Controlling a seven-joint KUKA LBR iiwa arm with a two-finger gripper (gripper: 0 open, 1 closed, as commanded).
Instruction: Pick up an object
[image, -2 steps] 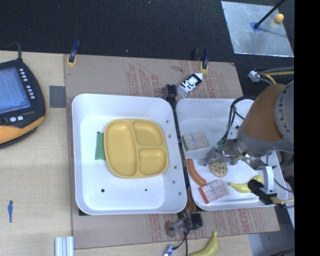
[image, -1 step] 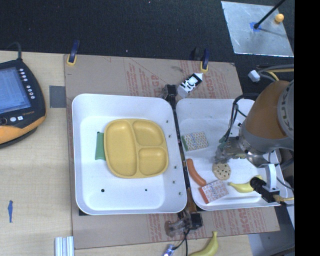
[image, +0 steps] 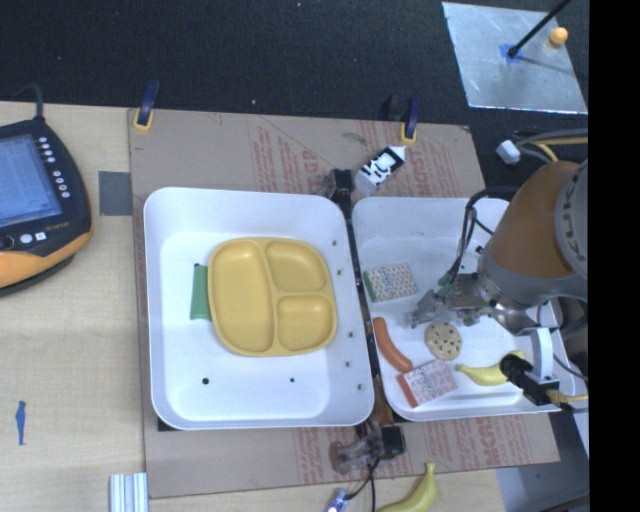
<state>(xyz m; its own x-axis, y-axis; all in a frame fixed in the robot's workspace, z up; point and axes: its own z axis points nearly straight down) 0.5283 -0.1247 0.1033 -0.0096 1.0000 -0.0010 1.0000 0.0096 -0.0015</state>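
Note:
The right bin (image: 420, 222) holds several small things: a chocolate-chip cookie (image: 442, 340), an orange-red sausage (image: 392, 345), a small yellow banana (image: 485, 375), a green-beige patterned packet (image: 390, 282) and a red-patterned packet (image: 430, 381). My gripper (image: 437, 308) hangs low over the middle of this bin, just above and behind the cookie, right of the green-beige packet. Nothing is visibly in its grasp. The grey arm with its orange band (image: 535, 235) covers the bin's right side.
The left bin (image: 170, 380) carries a yellow divided plate (image: 272, 295) lying over a green piece (image: 200, 292). A teach pendant (image: 35, 205) lies on the bench at far left. Another banana (image: 416, 492) lies below the bins, and a black-and-white item (image: 382, 166) sits behind them.

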